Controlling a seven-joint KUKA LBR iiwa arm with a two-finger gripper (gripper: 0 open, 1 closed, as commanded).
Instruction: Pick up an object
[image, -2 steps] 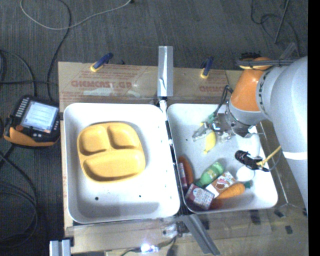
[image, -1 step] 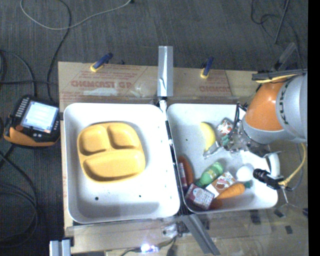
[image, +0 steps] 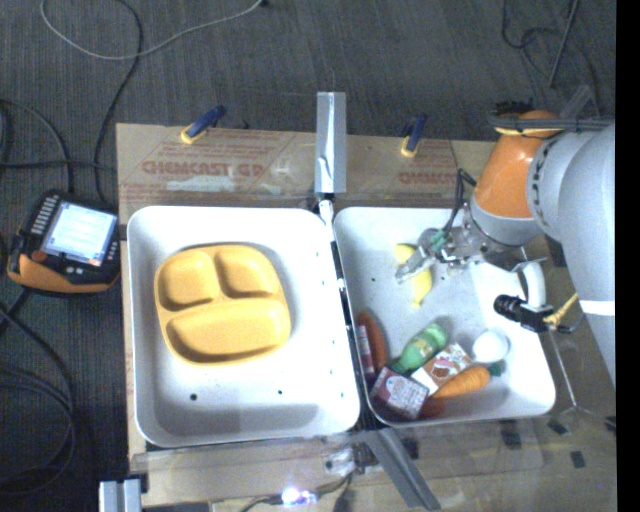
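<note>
the big grey arm (image: 585, 210) comes in from the right side and bends down over the right bin (image: 520, 400). its orange band (image: 505, 180) sits just above the wrist, over the top right part of that bin. the gripper (image: 432, 250) points to the left and low, near the top of the right bin. the fingers look a little apart, with the tips right at a yellow banana (image: 420, 278). i cannot tell if the fingers are really squeezing the banana or only touching it.

the banana lies in the top middle of the right bin, on the white floor, just under the gripper.

lower down in the right bin there is a pile of toy food. a green bottle (image: 422, 345) lies tilted in the middle. a carrot (image: 462, 383) lies below it, to the right of a dark red packet (image: 400, 393). a red sausage (image: 366, 338) lies along the left wall of the right bin. a white cup (image: 489, 347) sits to the right of the bottle.

the left bin (image: 150, 400), right beside the right bin, has a yellow tray (image: 225, 300) in it.
</note>
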